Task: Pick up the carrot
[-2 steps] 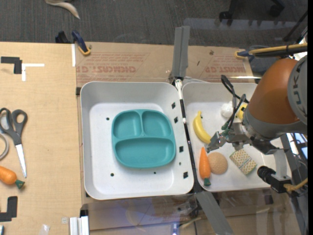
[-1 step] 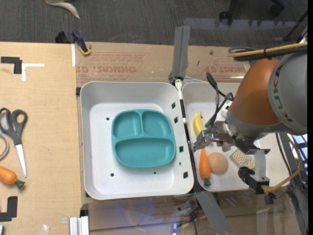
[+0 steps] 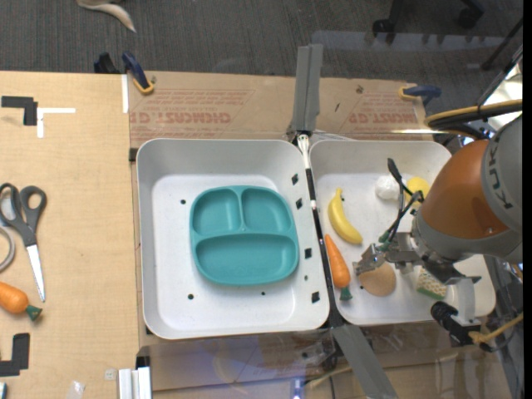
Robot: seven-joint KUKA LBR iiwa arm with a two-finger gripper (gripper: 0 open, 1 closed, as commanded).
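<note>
1. The carrot [image 3: 336, 260] lies in the right bin [image 3: 357, 160], tight against its left wall, orange body pointing up-left and green stub toward the bin's near corner.
2. The jaws [image 3: 371, 262] hang low over the right bin, just right of the carrot and apart from it. Whether they are spread or pressed together, I cannot tell; the carrot is not between them.
3. A tan round thing [image 3: 378, 283] sits right under the jaws, touching or nearly touching them.
4. The arm [image 3: 465, 198] comes in from the right, its orange band covering much of the right bin's far side.
5. A banana [image 3: 342, 217] lies in the same bin, above the carrot and near it, not touching.
6. A white lump [image 3: 386, 188] rests near the back of the right bin, with a yellow thing [image 3: 416, 187] beside it, partly hidden by the arm.
7. A speckled block [image 3: 430, 283] lies by the near wall, under the arm.
8. The left bin [image 3: 158, 248] holds a teal divided plate [image 3: 243, 235], flat, about mid-bin.
9. On the bench [image 3: 66, 181] to the left: scissors [image 3: 25, 231] and, near the edge, a second carrot [image 3: 15, 298], well apart from both bins.
</note>
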